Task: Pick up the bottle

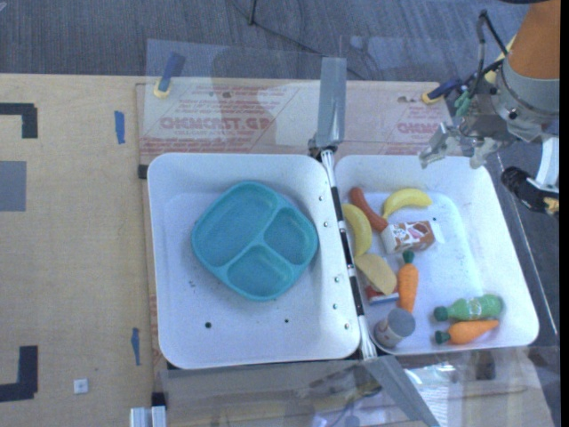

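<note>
A small green bottle [470,309] lies on its side near the front right corner of the right bin [511,238]. An orange carrot [464,332] lies right in front of it. My gripper [458,147] hangs above the back edge of the right bin, far behind the bottle. Its two fingers point down and stand apart, with nothing between them.
The right bin also holds two bananas [406,201], a red sausage [368,208], a small carton [412,236], a second carrot [407,285] and a grey can [395,327]. The left bin [178,265] holds a teal divided plate [255,239].
</note>
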`<state>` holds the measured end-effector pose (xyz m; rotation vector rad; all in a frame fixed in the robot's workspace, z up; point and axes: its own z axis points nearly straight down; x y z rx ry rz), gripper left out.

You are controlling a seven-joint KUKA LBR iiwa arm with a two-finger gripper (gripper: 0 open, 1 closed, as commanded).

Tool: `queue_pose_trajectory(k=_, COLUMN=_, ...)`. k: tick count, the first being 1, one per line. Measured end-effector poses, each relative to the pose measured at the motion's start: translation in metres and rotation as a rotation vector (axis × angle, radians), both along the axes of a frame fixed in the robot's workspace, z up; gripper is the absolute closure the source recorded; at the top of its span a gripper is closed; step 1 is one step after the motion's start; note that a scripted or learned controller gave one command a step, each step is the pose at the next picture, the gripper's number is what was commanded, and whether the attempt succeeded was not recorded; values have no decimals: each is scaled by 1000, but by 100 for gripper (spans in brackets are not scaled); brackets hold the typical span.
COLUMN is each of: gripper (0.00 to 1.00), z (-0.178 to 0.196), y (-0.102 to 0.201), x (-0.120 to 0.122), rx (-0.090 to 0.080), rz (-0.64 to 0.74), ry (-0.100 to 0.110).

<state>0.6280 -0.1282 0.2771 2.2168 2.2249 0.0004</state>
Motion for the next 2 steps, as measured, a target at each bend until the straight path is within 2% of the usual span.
queue_pose_trajectory(k=1, gripper=0, z=-126, y=-63, x=-82, rx=0, rz=61, ry=0)
queue_pose_trajectory(k=2, gripper=0, z=-182, y=-89, x=-110, rx=1, rz=215, ry=-4)
